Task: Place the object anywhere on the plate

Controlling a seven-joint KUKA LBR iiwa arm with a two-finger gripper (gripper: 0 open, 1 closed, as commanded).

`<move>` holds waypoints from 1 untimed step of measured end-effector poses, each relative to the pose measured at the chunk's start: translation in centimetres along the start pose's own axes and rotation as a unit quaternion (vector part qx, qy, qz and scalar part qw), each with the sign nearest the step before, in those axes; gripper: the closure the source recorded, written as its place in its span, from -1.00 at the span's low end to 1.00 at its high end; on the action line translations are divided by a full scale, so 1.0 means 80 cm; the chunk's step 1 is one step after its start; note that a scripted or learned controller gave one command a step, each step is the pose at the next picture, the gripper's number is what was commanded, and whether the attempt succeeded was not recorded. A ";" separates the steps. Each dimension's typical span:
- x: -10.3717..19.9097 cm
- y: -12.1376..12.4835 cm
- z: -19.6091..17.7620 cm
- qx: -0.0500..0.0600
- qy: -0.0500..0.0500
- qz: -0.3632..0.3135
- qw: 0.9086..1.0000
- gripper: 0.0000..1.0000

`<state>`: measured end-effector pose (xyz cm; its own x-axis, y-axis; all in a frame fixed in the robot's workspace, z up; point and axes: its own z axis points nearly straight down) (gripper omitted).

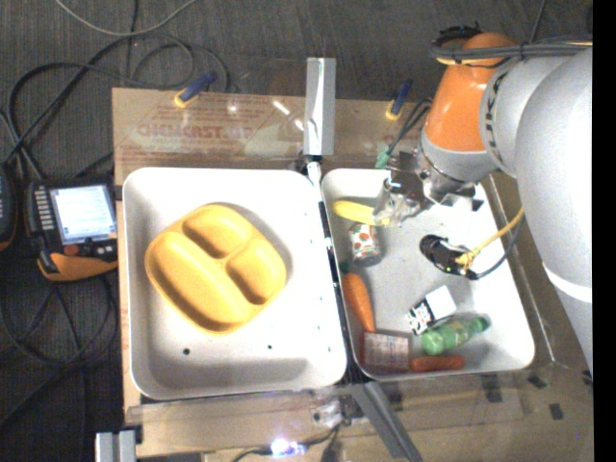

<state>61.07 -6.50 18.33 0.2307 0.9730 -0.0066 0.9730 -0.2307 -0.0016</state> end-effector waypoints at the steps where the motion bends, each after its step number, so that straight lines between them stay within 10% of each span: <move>1: 0.039 -0.081 0.001 0.000 0.004 -0.256 0.967 1.00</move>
<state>55.49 -1.93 18.28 -0.2804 0.9599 0.0019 0.9599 0.2804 -0.0025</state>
